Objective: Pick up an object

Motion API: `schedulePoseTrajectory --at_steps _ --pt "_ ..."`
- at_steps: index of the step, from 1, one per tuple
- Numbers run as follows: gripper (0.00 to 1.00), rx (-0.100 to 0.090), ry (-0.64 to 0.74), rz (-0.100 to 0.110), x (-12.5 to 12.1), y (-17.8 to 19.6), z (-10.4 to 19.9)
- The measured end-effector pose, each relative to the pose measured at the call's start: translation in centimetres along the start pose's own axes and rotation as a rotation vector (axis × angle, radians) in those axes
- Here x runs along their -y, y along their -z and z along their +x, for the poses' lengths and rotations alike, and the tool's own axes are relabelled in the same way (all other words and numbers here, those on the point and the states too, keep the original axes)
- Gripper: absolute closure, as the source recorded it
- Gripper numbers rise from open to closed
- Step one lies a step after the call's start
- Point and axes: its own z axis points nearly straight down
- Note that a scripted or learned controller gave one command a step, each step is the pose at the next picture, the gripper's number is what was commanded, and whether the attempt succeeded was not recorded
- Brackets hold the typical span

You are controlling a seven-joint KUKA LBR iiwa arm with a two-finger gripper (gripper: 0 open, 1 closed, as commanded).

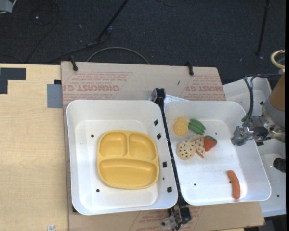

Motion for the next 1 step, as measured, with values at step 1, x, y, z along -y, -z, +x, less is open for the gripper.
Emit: schedulePoseTrajectory --at_steps 1 --pt "1.0 -0.004 0.002 0.005 1.12 1.01 5.84"
